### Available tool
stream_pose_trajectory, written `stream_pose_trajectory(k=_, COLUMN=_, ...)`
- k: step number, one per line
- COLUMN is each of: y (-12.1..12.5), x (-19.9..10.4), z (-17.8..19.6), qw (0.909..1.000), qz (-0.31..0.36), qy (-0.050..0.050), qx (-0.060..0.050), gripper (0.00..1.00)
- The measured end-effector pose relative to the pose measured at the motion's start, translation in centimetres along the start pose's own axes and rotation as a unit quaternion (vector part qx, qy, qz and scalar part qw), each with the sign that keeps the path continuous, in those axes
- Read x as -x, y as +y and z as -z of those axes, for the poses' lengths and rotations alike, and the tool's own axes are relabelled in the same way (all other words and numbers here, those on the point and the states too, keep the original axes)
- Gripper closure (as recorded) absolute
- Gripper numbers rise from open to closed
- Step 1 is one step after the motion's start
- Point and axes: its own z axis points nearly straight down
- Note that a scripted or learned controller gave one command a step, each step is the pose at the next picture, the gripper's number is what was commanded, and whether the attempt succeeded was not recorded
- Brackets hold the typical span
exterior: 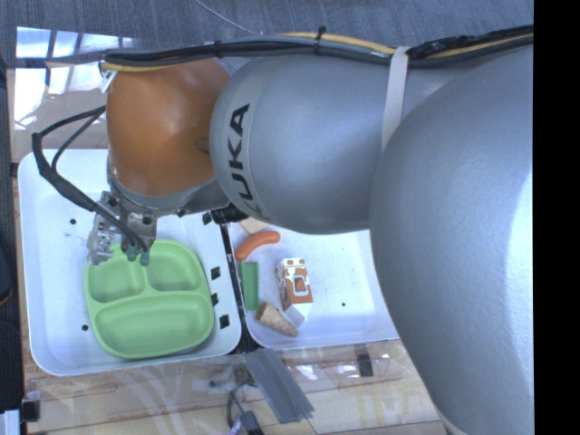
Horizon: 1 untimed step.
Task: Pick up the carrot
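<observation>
The carrot [258, 242] is a small orange piece lying in the right bin [353, 320], close to its left wall and just below the arm's big grey link. My gripper [129, 247] hangs under the orange wrist band over the left bin [45, 243]. It sits at the upper left rim of a green divided plate [149, 308], well to the left of the carrot, and I see nothing in it. The arm hides the upper part of both bins.
Beside the carrot in the right bin lie a green stick [249, 285], a small orange-and-white carton [294, 284] and a tan wedge [275, 320]. The wall between the bins [228, 288] separates gripper and carrot. A black cable [54, 170] loops left of the wrist.
</observation>
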Motion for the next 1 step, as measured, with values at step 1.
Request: stream_pose_trajectory(k=1, y=-0.60, x=-3.64, z=0.16, qw=0.9904, qz=0.138, qy=-0.001, qx=0.000, gripper=1.00)
